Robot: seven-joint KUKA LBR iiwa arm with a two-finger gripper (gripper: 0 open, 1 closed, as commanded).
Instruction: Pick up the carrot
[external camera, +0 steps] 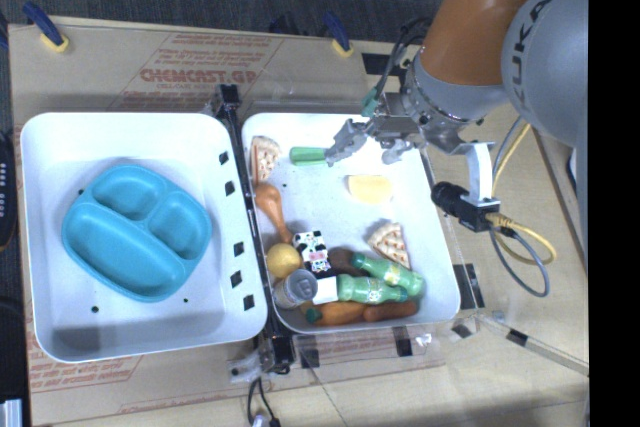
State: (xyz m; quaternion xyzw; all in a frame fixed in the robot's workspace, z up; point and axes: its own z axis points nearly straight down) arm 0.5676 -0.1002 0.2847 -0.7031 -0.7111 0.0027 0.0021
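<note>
Lying wedged along the near wall of the right bin [440,245], the carrot [338,314] is sitting under the green bottle [375,289], with a can [297,289] just beside it; the clutter is crowding it, so a grasp looks awkward. Further in, a pizza slice [389,242], a cheese piece [368,188] and a chicken drumstick [269,203] are spreading out across the floor. At the far end, the gripper [370,141] is hovering with fingers spread and empty, well apart from the carrot, the arm reaching in over the far right corner.
</note>
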